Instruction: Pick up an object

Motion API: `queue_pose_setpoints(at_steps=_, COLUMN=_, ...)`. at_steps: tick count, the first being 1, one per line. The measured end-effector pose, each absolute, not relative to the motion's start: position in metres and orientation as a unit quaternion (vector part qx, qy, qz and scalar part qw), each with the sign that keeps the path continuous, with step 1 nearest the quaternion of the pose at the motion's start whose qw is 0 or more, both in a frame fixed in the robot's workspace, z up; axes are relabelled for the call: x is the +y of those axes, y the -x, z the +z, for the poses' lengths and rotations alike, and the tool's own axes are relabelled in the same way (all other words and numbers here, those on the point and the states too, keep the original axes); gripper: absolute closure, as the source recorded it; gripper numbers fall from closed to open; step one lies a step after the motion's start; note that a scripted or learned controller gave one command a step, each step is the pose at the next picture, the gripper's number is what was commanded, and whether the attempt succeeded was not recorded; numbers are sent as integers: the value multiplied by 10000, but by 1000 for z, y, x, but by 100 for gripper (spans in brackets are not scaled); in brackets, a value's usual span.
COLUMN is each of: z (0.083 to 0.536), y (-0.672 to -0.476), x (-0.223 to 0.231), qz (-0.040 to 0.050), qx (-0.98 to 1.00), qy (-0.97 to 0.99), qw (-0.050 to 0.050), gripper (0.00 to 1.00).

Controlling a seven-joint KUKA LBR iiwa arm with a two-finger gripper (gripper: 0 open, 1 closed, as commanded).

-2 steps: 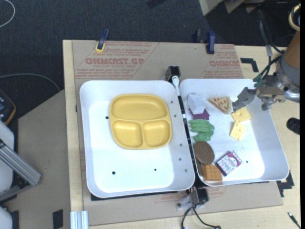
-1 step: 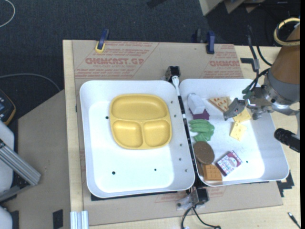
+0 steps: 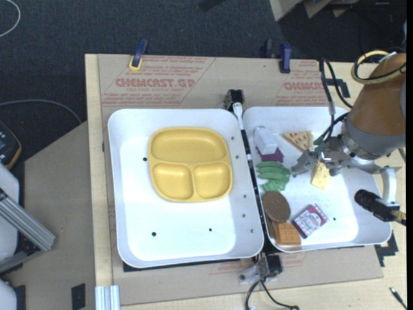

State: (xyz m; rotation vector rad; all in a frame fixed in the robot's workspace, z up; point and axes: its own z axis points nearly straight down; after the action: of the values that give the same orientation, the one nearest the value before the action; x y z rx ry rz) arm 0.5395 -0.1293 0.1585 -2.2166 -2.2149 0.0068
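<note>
Toys lie in the right bin (image 3: 371, 237): a green leafy toy (image 3: 271, 175), a purple block (image 3: 270, 154), a cracker slice (image 3: 297, 139), a brown round cookie (image 3: 276, 206) and a red packet (image 3: 310, 220). The gripper (image 3: 317, 162) (on the grey and orange arm) hangs low right by a yellow cheese wedge (image 3: 321, 176); I cannot tell its grip. The left bin (image 3: 129, 192) holds a yellow tray (image 3: 190, 162).

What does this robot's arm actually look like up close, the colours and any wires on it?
The arm is a thick rounded body with a broad orange band above a grey wrist section. Black cables loop along its side. At its tip sits a small metallic grey gripper, over the right bin.
</note>
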Motion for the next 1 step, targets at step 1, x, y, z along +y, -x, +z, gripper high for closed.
queue_pose_setpoints(at_steps=1, z=96, y=-543, x=-133, qz=18, qx=-7069, qy=7073, qw=35, gripper=0)
